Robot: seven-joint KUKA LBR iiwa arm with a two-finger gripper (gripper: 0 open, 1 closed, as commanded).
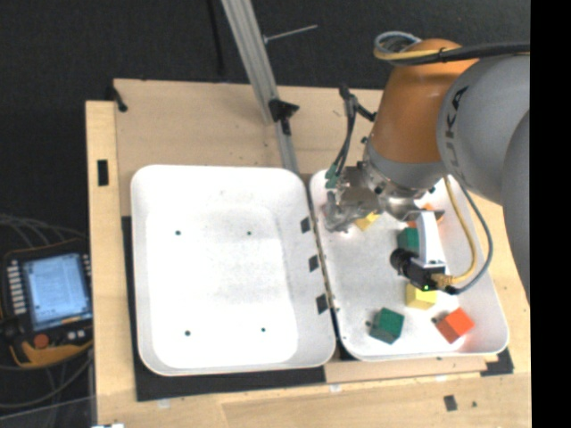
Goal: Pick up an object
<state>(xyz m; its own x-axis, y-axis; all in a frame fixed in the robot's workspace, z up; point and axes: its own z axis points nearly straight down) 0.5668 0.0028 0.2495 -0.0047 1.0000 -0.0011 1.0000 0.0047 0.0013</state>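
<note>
A yellow block [364, 223] lies just beside the end effector [342, 210]; its grip cannot be told.

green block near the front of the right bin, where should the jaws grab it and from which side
Take the green block across its two side faces, coming straight down from above. It lies flat and alone on the right bin's floor, slightly rotated, so the jaws would likely need turning to match. The orange block and yellow block lie apart from it, leaving room around it.

Dark letters run along the grey arm [486, 123], cut off and seemingly part of the maker's name. The handheld screen [55, 291] glows, its text too small to read.
</note>
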